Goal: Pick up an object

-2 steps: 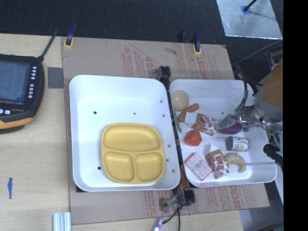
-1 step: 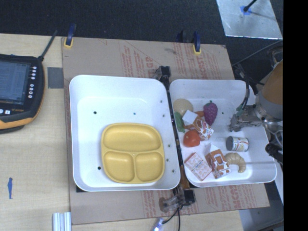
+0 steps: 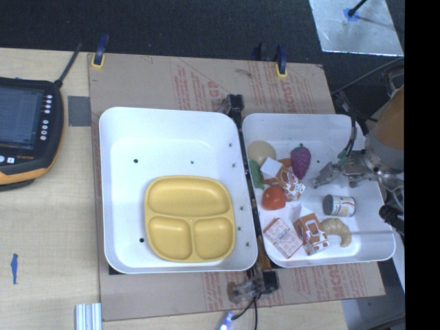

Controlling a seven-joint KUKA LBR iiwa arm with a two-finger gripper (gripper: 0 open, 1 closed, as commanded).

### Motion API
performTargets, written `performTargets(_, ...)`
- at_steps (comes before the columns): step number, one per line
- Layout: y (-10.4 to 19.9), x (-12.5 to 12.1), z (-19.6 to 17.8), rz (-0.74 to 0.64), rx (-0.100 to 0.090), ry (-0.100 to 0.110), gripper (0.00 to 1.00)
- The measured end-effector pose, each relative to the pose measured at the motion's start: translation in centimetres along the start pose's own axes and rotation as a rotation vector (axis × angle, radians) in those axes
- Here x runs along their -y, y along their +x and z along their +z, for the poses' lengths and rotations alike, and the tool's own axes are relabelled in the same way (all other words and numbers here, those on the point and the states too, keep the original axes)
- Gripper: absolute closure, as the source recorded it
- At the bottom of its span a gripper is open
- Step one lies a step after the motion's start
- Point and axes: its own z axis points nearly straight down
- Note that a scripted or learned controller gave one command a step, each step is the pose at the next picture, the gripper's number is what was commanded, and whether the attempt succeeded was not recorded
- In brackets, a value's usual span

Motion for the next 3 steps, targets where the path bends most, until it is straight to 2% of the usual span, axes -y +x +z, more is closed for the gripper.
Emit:
performTargets(1,2.3,5.5,2.5,0.002,-0.008,0.012,0.0)
performTargets(2,5.7,7.3,2.1,0.009,0.01,-0.013,0.0)
performTargets(3,5.1,3.8,2.5,0.005,-0.008,0.009,0.0)
